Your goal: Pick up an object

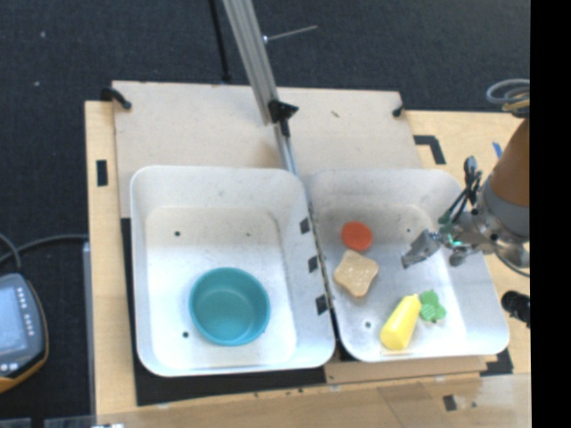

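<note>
Seen from above, the hand [417, 255] hangs at the frame's right over the right bin [464, 328], apparently spread and pinching nothing. Below and left lie a yellow object [401, 322], green piece [432, 307], tan sponge [356, 275] and red disc [357, 235], candidates for picking.

A robotics lab is indicated here: two shallow white bins [294, 239] are set side by side on a plywood bench [250, 119], over dark carpet [107, 25]. An aluminium strut [254, 52] is mounted at the back, cables are trailed along the left, and a handheld control pendant [18, 324] is parked beside the bench
</note>
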Available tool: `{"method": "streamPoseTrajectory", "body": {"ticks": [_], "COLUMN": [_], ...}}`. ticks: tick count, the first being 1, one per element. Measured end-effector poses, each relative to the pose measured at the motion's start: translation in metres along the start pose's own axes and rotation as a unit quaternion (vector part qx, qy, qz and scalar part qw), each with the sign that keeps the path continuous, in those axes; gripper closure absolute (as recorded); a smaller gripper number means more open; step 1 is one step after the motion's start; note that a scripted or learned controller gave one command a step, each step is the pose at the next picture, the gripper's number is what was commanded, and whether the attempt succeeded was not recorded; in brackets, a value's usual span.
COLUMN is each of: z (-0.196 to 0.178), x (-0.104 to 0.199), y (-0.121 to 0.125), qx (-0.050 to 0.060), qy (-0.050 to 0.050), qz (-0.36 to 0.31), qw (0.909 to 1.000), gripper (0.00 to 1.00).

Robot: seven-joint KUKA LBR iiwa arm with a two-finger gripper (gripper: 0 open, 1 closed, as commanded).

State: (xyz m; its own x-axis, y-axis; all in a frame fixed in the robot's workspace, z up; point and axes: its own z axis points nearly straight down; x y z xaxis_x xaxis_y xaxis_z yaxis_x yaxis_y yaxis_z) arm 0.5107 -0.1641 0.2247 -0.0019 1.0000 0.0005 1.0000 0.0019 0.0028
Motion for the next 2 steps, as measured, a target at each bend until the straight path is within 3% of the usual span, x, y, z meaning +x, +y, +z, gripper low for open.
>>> {"method": "streamPoseTrajectory", "body": {"ticks": [2], "z": [0.090], "x": [0.010], "y": [0.005], "qx": [0.003], "qy": [-0.001], "qz": [0.002], "qw": [1.0000], "gripper": [0.00]}}
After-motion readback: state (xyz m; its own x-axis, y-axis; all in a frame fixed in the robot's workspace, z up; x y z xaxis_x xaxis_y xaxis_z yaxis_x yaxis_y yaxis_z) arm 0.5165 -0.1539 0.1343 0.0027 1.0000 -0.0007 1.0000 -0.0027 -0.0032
